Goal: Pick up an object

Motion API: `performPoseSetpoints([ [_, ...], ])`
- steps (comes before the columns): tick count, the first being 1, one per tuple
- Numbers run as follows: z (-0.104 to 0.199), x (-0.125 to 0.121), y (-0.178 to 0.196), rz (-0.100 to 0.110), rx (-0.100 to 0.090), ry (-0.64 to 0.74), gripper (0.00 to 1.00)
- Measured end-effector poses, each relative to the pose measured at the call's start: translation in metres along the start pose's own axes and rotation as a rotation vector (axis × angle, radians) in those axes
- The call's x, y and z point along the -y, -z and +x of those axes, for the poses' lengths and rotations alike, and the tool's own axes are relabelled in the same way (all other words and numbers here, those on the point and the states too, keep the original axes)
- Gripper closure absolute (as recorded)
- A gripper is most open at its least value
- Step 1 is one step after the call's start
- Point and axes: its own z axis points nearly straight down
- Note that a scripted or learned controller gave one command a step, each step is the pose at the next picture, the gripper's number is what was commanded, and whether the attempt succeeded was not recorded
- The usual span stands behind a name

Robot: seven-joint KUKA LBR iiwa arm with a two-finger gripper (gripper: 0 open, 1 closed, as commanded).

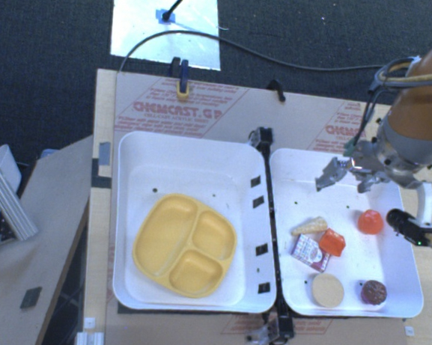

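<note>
The small toy foods lie in the right bin [408, 297]: an orange-red ball [370, 222] near its right wall, a red block [333, 242], a yellow cob [310, 226], a printed packet [308, 252], a tan disc [328, 290], a dark round piece [374, 292]. They look light, stiff and slick; the ball, standing apart, suits a pinch across its middle. The tool [349, 175] hovers over the bin's far part, fingers spread, holding nothing

We see a yellow tray [185, 245] in the left bin [138, 161]. Our gripper [347, 176], fingers spread and holding nothing, hangs at upper right over the right bin [299, 168], above small food toys.
</note>
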Motion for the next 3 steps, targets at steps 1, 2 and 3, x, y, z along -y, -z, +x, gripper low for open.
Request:
performPoseSetpoints([
  [1,0.0,-0.002,0.006,-0.01,0.001,0.002,0.0],
  [2,0.0,-0.012,-0.048,-0.006,0.001,0.001,0.0],
  [3,0.006,-0.008,-0.093,-0.006,0.0,0.0,0.0],
])
